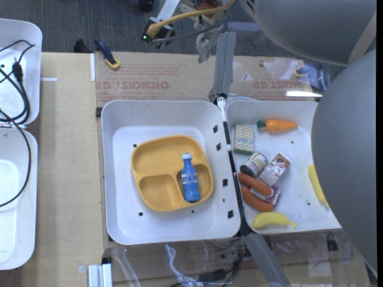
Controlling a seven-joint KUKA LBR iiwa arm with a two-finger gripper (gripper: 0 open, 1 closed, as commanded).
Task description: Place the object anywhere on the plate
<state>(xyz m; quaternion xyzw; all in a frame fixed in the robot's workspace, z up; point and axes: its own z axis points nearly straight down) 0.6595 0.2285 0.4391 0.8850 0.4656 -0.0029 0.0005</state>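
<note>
The blue bottle [190, 179] already lies on the yellow plate [157, 154], on its side with the white cap pointing toward the far rim, its body across the ridge that splits the 2 near compartments. Judging from that, the placing looks done, and what remains is to get the arm [347, 160] clear without disturbing anything. The grey bulk of the arm looms along the right of the scene, well away from the plate, and whether the jaws are spread or pressed together cannot be told.

To finish well, any further move should lift up and away from the plate, never sweeping low across it: a bottle on its side is round and could roll off the ridge at a light knock (though the plate's raised rim would probably stop it).

The left bin [119, 220] holds the plate and the bottle. The right bin [299, 214], just beside the plate's bin and sharing the middle wall, holds the loose stock: an orange carrot [279, 125] at the far side from the plate, a small pale packet [243, 139] nearest the plate, a can [256, 164] touching a small carton [275, 169], 2 red sausages [256, 191] below them, a banana [274, 221] at the near edge, and a yellow strip [316, 185] farthest from the plate, partly hidden by the arm. Both bins sit on the tabletop [66, 160].
</note>
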